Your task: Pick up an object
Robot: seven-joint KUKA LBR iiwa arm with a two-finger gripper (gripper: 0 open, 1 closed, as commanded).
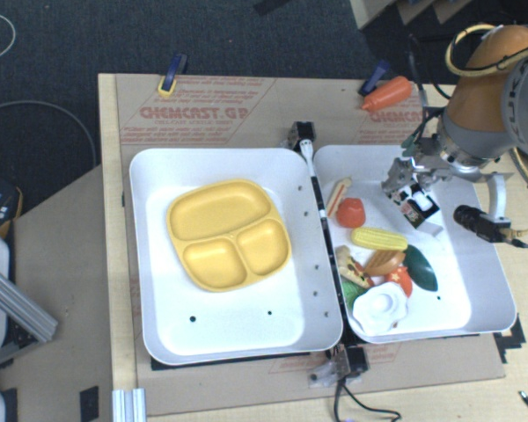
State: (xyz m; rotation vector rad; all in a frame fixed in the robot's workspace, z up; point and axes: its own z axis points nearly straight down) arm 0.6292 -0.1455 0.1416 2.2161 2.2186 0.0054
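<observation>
My gripper (411, 193) hangs over the upper middle of the right bin (475, 297), on the grey arm with its orange band (497, 69). Toy foods lie to its left and below it: a red tomato (350, 211), a yellow corn cob (379, 238), a tan stick-shaped piece (338, 195), a dark green piece (421, 269) and a white fried egg (380, 309). A small heap of mixed brown and orange pieces (376, 266) sits between the corn and the egg. Nothing shows between the gripper and the bin floor.
The left bin (154, 262) holds a yellow divided plate (228, 234). An orange clamp (387, 93) and a yellow-blue clamp (170, 76) sit on the bench's far edge. A black clip (301, 134) stands between the bins at the back.
</observation>
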